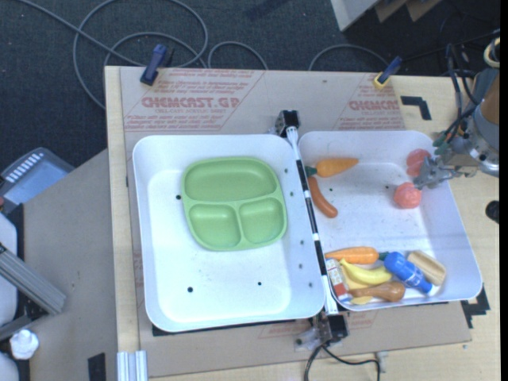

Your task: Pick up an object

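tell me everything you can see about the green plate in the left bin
The green plate is a pale green divided tray, plastic by its look, with rounded corners: one long section at the far side and two smaller ones nearer the camera. It lies flat, right side up, on the floor of the left bin, toward its far half.

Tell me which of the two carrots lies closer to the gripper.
The upper carrot, alone near the right bin's far wall; the other carrot sits in the pile at the near edge.

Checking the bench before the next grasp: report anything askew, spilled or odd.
Nothing spilled or damaged. The green divided plate sits slightly rotated in the left bin. In the right bin, the toy food is piled in the near corner: carrot, banana, blue bottle. The gripper is beside a pink ball.
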Controlling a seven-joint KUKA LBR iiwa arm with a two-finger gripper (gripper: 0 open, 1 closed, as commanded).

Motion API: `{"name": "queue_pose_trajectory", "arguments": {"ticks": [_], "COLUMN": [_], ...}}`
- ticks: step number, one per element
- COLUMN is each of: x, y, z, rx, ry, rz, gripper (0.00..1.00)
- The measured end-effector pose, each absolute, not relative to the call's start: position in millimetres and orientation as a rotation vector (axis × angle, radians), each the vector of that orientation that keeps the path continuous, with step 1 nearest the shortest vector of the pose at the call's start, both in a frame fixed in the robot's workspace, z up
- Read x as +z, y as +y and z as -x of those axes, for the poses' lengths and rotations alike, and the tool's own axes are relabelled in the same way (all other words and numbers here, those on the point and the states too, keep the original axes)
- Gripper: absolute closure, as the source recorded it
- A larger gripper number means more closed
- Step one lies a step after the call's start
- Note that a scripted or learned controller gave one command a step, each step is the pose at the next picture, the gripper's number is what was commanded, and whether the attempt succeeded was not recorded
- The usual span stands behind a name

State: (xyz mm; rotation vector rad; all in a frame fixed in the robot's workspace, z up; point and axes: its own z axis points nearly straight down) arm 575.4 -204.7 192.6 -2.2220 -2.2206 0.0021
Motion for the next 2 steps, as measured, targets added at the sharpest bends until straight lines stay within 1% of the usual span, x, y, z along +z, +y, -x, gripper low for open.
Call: {"name": "queue_pose_trajectory", "arguments": {"ticks": [1, 2], "x": [206.0, 206.0], "y": [-214.6, -214.7], "z": [-662.4, -662.3], "rx": [-0.001, 0.0], "ry": [-2.225, -2.225], "rz": [2.222, 2.222], "gripper": [1.0, 0.0]}}
